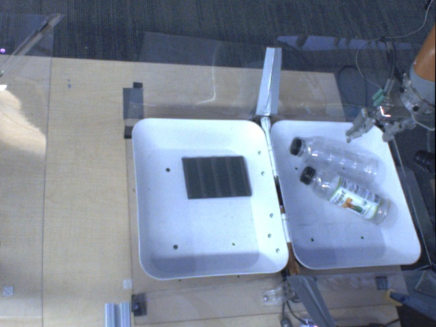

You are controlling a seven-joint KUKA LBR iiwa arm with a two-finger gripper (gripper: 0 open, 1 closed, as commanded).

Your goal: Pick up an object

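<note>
While the hand hangs spread and holding nothing over the right bin's far edge, 2 clear bottles lie touching inside it. Left bin holds a dark ribbed mat.

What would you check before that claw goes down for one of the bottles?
1. Targets present: ok. Two clear plastic bottles lie in the right bin, the upper bottle and the labelled bottle.
2. Bottles separated: not ok. They lie side by side, seemingly touching.
3. Claw open: ok. The claw has its fingers spread.
4. Claw holding nothing: ok. Nothing sits between the fingers.
5. Claw over a bottle: not ok. It is at the bin's upper right rim, beside the upper bottle's end.
6. Left bin contents: ok. The dark ribbed pad lies away from the targets.
</note>
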